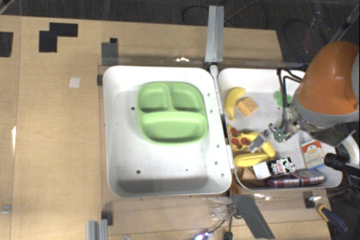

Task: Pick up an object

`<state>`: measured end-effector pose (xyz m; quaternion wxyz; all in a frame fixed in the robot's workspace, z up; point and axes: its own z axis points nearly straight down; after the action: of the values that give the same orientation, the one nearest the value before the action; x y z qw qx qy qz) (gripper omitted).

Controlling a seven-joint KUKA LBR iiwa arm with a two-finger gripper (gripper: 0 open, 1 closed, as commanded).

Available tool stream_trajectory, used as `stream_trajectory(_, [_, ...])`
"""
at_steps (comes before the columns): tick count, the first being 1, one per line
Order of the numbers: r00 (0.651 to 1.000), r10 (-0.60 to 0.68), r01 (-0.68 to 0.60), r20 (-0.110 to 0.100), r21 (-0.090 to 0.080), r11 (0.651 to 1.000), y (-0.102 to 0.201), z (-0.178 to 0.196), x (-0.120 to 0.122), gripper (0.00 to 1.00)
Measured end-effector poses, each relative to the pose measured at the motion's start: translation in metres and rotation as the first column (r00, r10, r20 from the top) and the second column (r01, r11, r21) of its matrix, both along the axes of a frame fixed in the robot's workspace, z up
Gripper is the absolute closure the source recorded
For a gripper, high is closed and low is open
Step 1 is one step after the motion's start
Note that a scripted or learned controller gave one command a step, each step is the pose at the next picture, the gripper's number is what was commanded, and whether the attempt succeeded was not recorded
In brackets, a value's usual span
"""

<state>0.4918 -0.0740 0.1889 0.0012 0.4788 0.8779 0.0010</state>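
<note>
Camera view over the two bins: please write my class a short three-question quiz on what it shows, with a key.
1. True or false: the green divided tray lies in the left bin.
2. Multiple choice: where is the gripper? A) over the left bin; B) low in the right bin, among the objects; C) off the bench.
3. Short answer: what lies just right of the banana at the back of the right bin?

Key
1. True.
2. B.
3. A small tan block, touching or nearly touching the banana.
</note>
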Motion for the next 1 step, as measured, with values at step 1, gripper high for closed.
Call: stream_trajectory(1, [0.814,-0.58,0.58,0.009,0.009,0.814,-0.0333,-0.0857,0.0306,0.0])
